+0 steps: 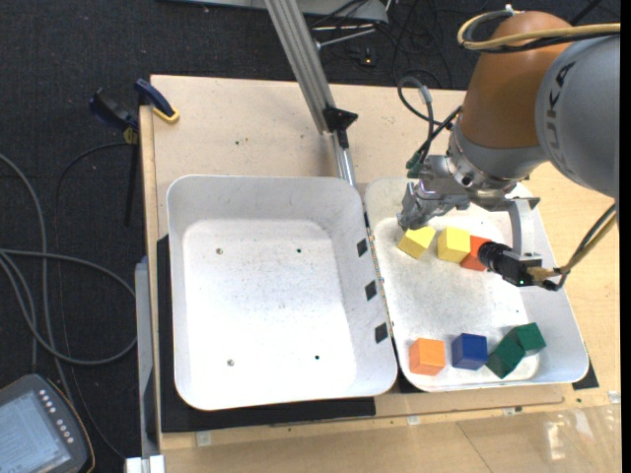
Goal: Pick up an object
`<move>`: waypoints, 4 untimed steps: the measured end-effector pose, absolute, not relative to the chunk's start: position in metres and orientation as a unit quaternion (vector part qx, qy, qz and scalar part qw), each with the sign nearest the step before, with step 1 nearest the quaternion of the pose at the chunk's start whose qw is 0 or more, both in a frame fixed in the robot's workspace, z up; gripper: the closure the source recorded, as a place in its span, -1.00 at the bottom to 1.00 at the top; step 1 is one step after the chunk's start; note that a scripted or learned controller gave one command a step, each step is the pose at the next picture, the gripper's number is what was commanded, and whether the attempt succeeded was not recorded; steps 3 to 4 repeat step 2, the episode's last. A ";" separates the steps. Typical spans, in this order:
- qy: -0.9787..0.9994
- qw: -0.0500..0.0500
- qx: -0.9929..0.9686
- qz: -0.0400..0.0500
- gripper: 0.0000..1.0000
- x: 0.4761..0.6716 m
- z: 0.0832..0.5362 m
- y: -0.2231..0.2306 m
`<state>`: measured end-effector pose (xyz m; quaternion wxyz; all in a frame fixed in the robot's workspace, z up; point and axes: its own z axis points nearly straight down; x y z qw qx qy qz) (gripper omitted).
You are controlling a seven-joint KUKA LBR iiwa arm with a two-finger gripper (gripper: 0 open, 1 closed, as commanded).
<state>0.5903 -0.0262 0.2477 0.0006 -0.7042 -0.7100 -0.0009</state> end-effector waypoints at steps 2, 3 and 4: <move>-0.710 0.002 -0.704 0.000 1.00 0.578 0.238 0.083; -0.710 0.002 -0.704 0.000 1.00 0.578 0.238 0.083; -0.710 0.002 -0.704 0.000 1.00 0.578 0.238 0.083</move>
